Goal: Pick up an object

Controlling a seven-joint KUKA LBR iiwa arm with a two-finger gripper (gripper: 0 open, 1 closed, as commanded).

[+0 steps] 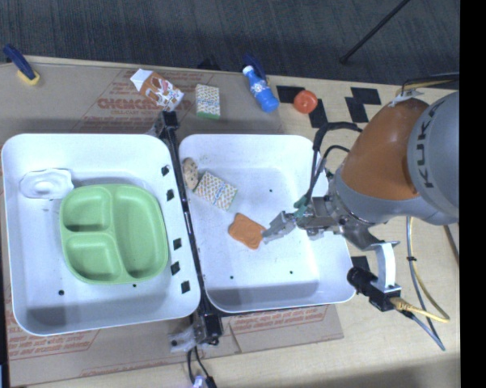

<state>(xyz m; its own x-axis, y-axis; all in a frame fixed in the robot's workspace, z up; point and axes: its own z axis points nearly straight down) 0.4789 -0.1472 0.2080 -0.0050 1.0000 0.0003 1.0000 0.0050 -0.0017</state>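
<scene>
Fingers (276, 226) low in right bin (307, 285), tips touching orange piece (246, 231); spread or pinching: cannot tell. Grasp step underway. Next: confirm pinch, lift straight.

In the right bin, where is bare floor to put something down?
Free: the right bin's front floor, below the orange piece, and its back floor toward the far wall. Crowded: the back left corner with the patterned packet, and the middle, where the gripper meets the orange piece.

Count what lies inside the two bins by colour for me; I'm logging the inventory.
Green: 1, divided tray
White: 1, small lid-like piece
Orange: 1, flat piece by the pincer
Patterned or tan: 2, packet and small piece
Total: 5
</scene>
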